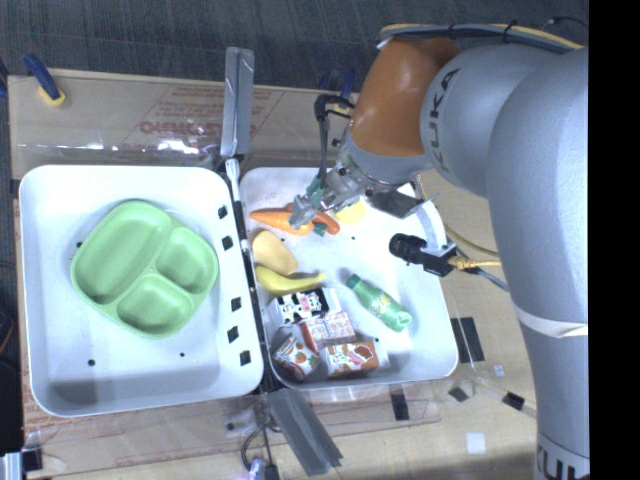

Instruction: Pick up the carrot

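An orange carrot [280, 219] lies near the back of the right bin [432, 340], its tip pointing left. My gripper [312, 205] reaches down from the right onto the carrot's thick right end, and its fingers close on that end. A red-orange piece [328, 225] shows just right of the fingers. The grey arm with its orange band [400, 98] hides the bin's back right corner.
A green divided plate [145, 265] lies in the left bin [60, 388]. The right bin also holds a yellow banana [288, 279], a pale yellow fruit [272, 251], a green bottle [378, 302] and several small packets [320, 343] at the front.
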`<state>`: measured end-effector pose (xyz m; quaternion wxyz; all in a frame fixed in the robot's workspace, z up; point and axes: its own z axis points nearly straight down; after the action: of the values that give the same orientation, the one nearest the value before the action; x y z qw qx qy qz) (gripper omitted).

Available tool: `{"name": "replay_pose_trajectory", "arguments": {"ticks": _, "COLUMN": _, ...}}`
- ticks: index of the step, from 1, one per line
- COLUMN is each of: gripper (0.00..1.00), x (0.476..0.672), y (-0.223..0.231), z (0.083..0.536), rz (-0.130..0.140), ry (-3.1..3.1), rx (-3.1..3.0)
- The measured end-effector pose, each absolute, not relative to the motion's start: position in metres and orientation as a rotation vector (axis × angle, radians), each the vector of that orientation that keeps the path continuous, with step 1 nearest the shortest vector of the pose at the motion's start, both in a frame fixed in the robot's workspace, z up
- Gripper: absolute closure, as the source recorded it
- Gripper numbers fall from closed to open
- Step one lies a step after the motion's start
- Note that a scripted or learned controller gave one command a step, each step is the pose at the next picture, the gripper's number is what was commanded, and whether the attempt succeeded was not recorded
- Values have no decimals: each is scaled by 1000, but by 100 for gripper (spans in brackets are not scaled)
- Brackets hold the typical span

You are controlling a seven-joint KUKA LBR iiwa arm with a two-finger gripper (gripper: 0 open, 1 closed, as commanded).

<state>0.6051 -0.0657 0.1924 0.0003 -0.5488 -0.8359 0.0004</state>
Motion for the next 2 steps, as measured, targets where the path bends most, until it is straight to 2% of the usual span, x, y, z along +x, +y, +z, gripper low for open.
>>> {"name": "replay_pose_trajectory", "arguments": {"ticks": 1, "gripper": 0, "x": 605, "y": -66, "z": 192, "rz": 1, "ry": -2625, "rx": -1725}}
{"name": "replay_pose_trajectory", "arguments": {"ticks": 2, "gripper": 0, "x": 595, "y": -7, "z": 191, "rz": 6, "ry": -2618, "rx": -1728}}
